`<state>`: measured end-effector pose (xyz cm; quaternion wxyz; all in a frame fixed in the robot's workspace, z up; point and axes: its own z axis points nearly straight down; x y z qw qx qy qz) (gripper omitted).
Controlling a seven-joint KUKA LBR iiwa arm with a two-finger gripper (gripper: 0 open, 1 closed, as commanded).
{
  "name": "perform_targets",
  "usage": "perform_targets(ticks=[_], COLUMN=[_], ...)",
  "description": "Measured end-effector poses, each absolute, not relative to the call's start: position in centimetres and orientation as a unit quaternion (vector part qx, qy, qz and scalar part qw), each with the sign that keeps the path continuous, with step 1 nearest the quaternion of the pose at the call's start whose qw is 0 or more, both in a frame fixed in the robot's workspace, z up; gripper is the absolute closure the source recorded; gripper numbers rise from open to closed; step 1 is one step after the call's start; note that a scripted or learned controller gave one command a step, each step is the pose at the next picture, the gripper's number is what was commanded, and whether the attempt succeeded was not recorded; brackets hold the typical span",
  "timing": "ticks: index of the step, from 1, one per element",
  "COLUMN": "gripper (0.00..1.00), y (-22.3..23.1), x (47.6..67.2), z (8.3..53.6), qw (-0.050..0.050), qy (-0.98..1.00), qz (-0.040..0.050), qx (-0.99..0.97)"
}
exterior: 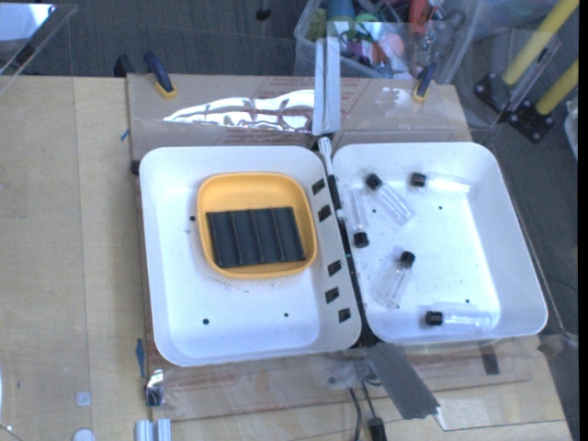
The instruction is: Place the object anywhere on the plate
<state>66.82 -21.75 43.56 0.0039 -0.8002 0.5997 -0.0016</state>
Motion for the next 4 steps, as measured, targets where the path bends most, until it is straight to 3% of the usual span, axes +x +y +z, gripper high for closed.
perform_targets(ticks=[3,4], gripper=[1.0,1.0], y=[-22.0,-22.0], x=[66.3,66.8], z=[43.5,43.4], qw=[0.002,0.003], qy=[0.157,0.098], qz=[-0.0014,-0.0012], qx=[-0.988,-0.995])
